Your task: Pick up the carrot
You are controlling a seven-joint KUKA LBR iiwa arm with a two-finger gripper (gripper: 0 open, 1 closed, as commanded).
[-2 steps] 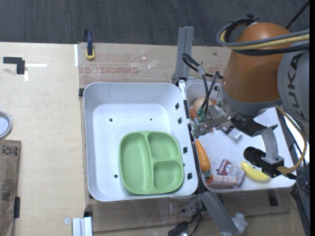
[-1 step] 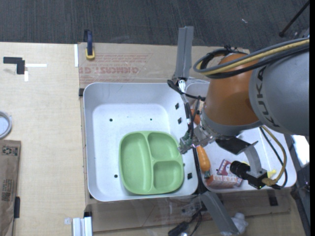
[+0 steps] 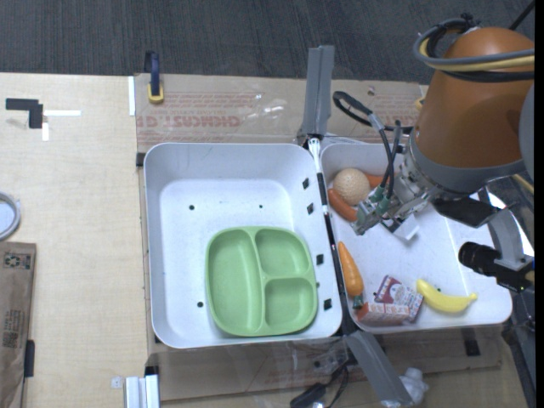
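**Carrot not yet lifted; gripper low over the right bin's upper left**

Status: The carrot (image 3: 349,272) lies in the right bin (image 3: 484,313), lengthwise along the left wall, leafy end toward the near corner. Nothing shows between the fingers of the gripper (image 3: 374,212), so the pick is judged not done. Whether the tool is released or clenched, I cannot tell; the wrist and cabling hide the tips.

Position: The gripper sits just beside a second orange piece (image 3: 342,206) and a beige round item (image 3: 349,182), up-bin from the carrot. Judged remaining: move toward the carrot, descend, close, lift.

Clearances: The carrot is touching or nearly touching the divider wall, leaving little room for a finger on that side. A small carton (image 3: 393,300) lies near its lower end; a banana (image 3: 447,298) is further right. The bin's middle floor is open. The left bin (image 3: 170,228) holds a green divided plate (image 3: 262,280), well apart.
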